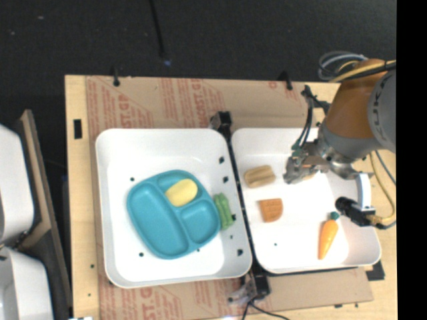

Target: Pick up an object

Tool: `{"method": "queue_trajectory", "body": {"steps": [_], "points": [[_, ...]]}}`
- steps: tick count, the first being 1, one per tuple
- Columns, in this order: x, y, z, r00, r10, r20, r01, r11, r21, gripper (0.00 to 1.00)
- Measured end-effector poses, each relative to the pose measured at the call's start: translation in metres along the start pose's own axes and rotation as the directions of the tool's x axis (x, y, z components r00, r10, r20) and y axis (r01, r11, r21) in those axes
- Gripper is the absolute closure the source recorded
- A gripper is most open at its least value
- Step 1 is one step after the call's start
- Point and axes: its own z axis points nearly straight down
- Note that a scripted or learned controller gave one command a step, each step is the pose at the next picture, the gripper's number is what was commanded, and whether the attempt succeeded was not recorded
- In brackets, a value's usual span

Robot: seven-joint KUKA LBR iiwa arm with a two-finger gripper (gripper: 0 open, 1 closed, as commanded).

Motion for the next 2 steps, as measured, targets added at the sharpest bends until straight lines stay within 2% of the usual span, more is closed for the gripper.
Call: {"method": "queue_trajectory", "body": {"steps": [2], "points": [[-0.004, 0.009, -0.078, 1.0, 0.0, 0.0, 0.0, 1.0, 0.002, 1.0]]}}
